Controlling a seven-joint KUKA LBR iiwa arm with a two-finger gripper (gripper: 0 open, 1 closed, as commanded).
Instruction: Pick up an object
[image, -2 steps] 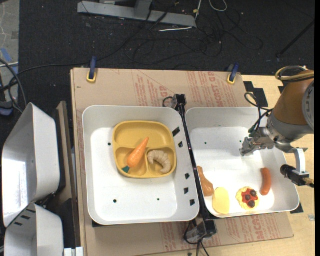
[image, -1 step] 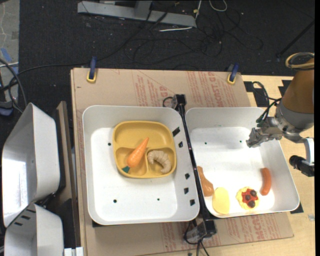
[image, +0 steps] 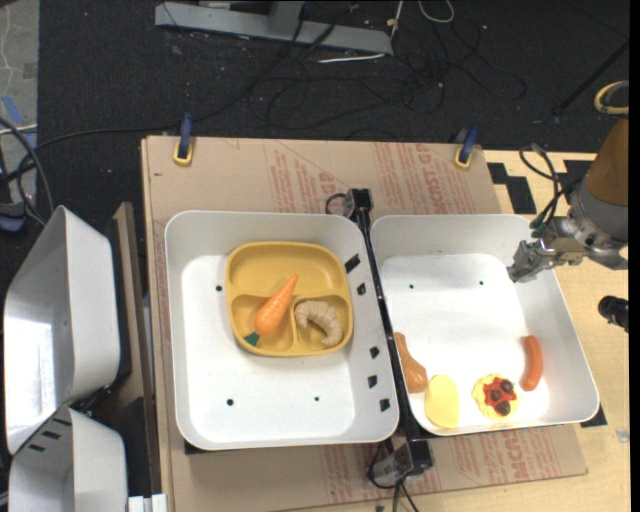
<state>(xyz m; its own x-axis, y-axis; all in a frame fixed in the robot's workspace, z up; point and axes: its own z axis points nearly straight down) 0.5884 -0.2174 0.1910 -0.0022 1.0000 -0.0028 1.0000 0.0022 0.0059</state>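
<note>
The sausage (image: 532, 362), a small orange-red toy link with rounded ends, lies in the right bin (image: 455, 240) near its right wall, its long axis running nearly straight up and down the view (top end tipped slightly left). The claw (image: 524, 262) hangs well above the sausage at the bin's upper right rim; whether it is spread or closed I cannot tell.
</note>
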